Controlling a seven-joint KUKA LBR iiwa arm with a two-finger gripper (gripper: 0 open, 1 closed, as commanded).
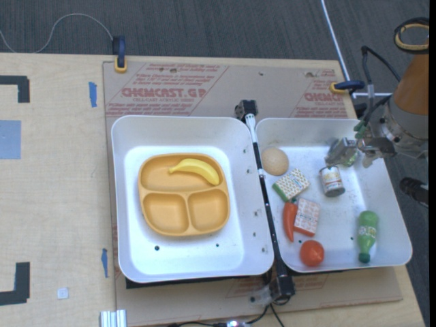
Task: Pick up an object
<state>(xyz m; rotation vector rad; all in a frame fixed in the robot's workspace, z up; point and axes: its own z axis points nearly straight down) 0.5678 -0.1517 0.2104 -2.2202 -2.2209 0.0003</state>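
Where the gripper (345, 152) hangs over the right bin (392, 203), whether it grips anything cannot be told; just below stands a small tin can (332, 180), silver with a printed label; the bin also holds an egg (275, 161), carrot (289, 221), tomato (312, 252) and green bottle (367, 234); the left bin (129, 196) holds an orange divided tray (184, 206) bearing a banana (197, 170); the board (163, 87) reads CHEMCAST.

Orange tray (182, 225) w/ banana (195, 170) in left bin (133, 251) (three compartments).
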